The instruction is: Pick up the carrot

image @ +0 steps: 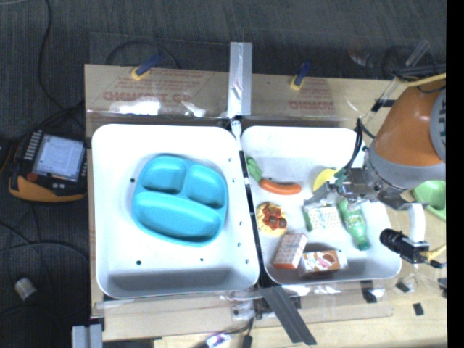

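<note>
Currently gripper point(348, 188) sits low over right bin point(290, 140), right of the carrot point(280, 187); finger spread cannot be made out. Carrot lies free on that bin's floor, among a green bottle point(354, 223), cartons point(290, 251) and a yellow item point(323, 177). Left bin point(116, 267) holds a blue divided tray point(181, 198).

one fixed camera above the bench looks down at a slant on two shallow white bins point(109, 216), arm entering right.
</note>
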`<state>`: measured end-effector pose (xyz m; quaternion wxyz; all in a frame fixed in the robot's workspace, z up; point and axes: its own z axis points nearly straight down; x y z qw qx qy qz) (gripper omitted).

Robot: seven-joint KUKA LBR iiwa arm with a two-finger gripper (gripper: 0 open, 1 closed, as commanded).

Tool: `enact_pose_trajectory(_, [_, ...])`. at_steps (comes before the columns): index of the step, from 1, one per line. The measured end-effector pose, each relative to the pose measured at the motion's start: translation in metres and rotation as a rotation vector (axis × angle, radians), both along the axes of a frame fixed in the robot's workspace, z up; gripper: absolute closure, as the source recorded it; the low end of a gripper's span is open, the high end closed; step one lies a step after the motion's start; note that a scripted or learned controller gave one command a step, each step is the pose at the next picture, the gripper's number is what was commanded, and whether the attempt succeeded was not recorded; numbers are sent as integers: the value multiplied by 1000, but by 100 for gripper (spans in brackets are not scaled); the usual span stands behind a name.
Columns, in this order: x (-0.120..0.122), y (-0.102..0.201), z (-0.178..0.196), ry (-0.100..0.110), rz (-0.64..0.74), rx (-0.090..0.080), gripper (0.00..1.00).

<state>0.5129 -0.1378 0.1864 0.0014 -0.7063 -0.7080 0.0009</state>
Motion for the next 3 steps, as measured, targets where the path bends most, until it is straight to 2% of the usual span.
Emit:
enact_pose_trajectory(1, [63,21,-2,-1,99,1,0])
enact_pose_trajectory(2, [63,21,-2,-1,99,1,0])
enact_pose_trajectory(3, [92,35,-97,-12,293,-5,0])
